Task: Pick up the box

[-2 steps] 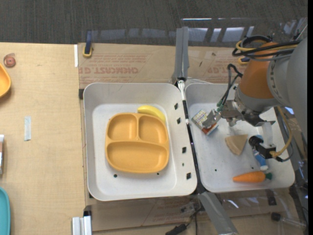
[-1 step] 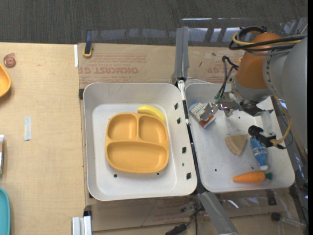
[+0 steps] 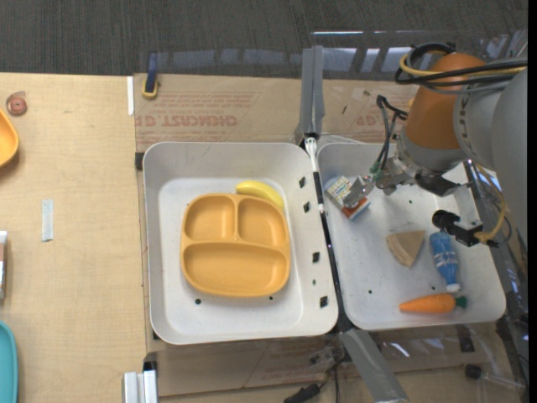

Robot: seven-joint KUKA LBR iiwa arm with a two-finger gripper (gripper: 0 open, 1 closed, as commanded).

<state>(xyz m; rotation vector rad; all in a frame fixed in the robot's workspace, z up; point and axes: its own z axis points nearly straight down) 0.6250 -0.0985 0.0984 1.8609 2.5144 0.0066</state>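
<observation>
Camera view: small white-blue-red box [image 3: 342, 193], tilted, pinched in hand [image 3: 362, 193]

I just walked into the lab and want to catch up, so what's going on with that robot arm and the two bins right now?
The grey arm reaches into the right bin from the right, its gripper low against a small box at the bin's upper left corner. Whether it actually holds the box cannot be told from here. A beige wedge, a blue bottle and a carrot lie untouched in the same bin. The left bin holds an orange divided plate with a banana beside it.
</observation>
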